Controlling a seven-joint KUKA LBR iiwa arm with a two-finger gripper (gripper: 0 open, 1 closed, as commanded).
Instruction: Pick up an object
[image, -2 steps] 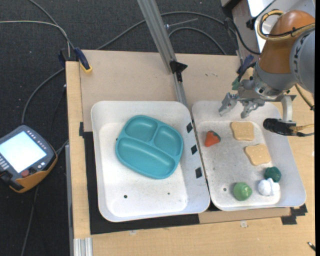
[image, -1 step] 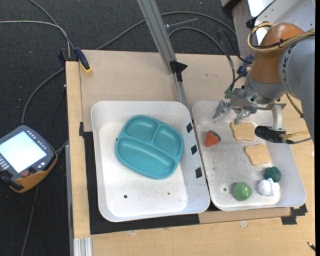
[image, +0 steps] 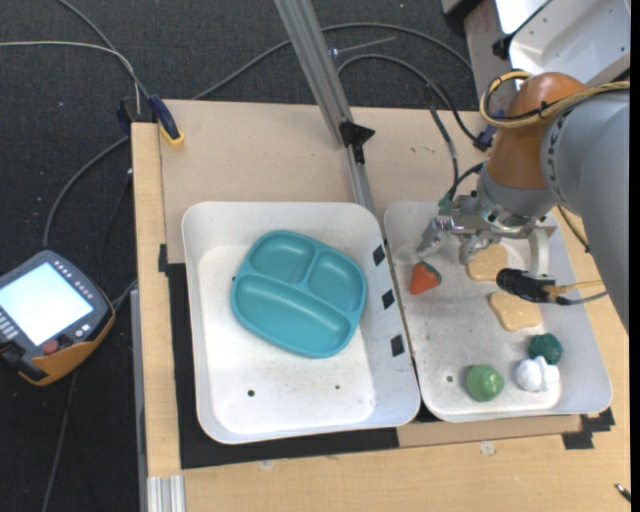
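Strawberry toy (image: 425, 278) lies untouched in right bin (image: 450, 395) as gripper (image: 452, 232), finger state impossible to tell, hovers just above; descent and closing likely come next.

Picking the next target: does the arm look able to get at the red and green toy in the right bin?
Probably yes. The red and green toy lies apart from the other pieces, uncovered, just left of the gripper.

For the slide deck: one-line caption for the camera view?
KUKA end effector hovers over right bin near strawberry; teal tray in left bin.
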